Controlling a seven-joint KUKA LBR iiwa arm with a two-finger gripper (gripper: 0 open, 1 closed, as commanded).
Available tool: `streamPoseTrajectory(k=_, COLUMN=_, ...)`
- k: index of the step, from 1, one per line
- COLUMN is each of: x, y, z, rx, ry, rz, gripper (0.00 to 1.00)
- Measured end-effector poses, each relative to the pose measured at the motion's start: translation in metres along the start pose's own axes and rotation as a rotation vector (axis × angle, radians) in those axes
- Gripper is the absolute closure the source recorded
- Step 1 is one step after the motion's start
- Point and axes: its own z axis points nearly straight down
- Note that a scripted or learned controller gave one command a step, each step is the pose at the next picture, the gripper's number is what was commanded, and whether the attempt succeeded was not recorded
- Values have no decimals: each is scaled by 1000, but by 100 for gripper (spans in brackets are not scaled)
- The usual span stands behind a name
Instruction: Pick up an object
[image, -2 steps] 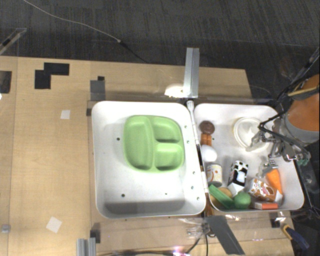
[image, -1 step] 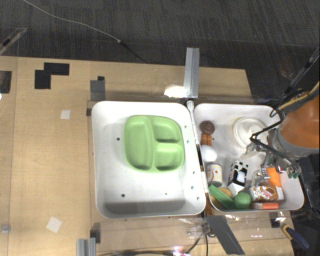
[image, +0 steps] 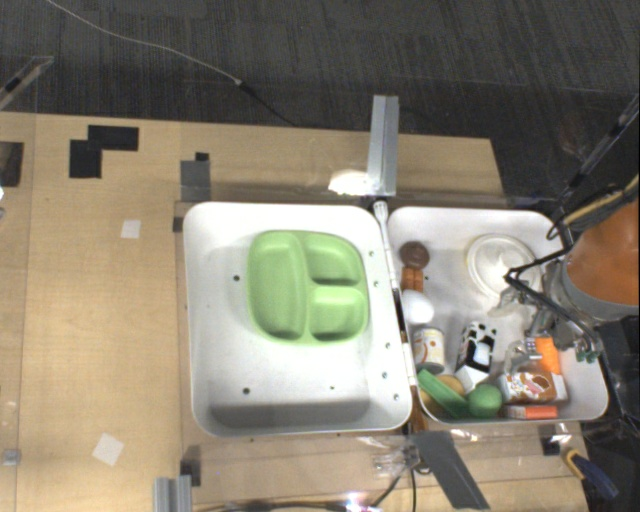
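The right bin (image: 450, 222) holds several small objects. A brown round piece (image: 415, 255) and a white ball (image: 416, 307) lie along its left wall, with a small can (image: 428, 346) below them. A white round dish (image: 497, 262) sits at the back. A black-and-white item (image: 480, 346) lies mid-bin. A green vegetable (image: 442, 390) and a green ball (image: 485, 400) rest at the front, beside an orange-brown packet (image: 530, 385). My gripper (image: 537, 335) hangs over the bin's right side, above the packet and an orange piece (image: 548, 355). Nothing is visibly held.
The left bin (image: 215, 330) carries a green divided plate (image: 305, 285). A metal post (image: 384, 145) stands behind the seam between the bins. The arm's orange band (image: 605, 262) and black cables (image: 535, 270) overhang the right bin's right edge.
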Motion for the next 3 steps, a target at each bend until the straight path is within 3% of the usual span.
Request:
streamPoseTrajectory(k=1, x=0, y=23, z=-1, rx=6, ry=-1, rz=9, gripper=0)
streamPoseTrajectory(k=2, x=12, y=47, z=16, rx=-10, ry=35, rz=-22, gripper=0)
streamPoseTrajectory(k=3, x=-52, y=39, z=25, rx=-12, ry=52, rz=65, gripper=0)
